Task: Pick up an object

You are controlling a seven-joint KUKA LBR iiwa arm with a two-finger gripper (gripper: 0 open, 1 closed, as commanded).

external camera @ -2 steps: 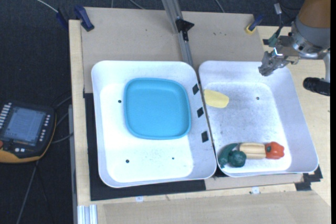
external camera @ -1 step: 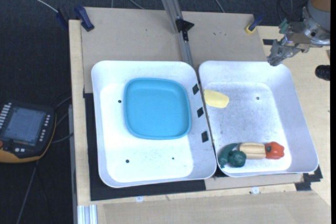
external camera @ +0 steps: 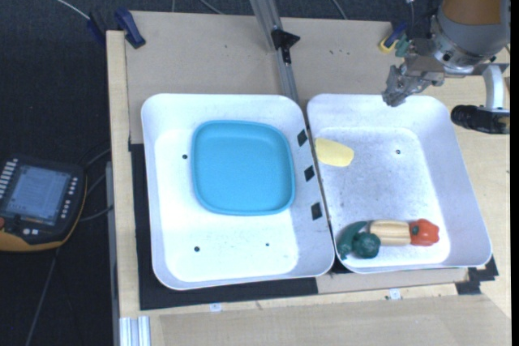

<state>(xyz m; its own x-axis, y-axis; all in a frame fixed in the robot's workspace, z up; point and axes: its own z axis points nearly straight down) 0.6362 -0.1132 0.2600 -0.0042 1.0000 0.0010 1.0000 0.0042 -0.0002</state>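
Two white bins: one blue plate, four small objects.

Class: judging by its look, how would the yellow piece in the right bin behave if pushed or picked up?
The yellow piece looks small and flattish, so it is probably light and more apt to slide than roll. Its smooth, rounded surface may slip from a pinch.

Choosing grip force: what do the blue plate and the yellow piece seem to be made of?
The blue plate looks like moulded plastic with a smooth satin finish: one even colour, rounded corners, a soft sheen. The yellow piece looks like matte plastic or foam, evenly pale with no gloss; it is too small to say which.
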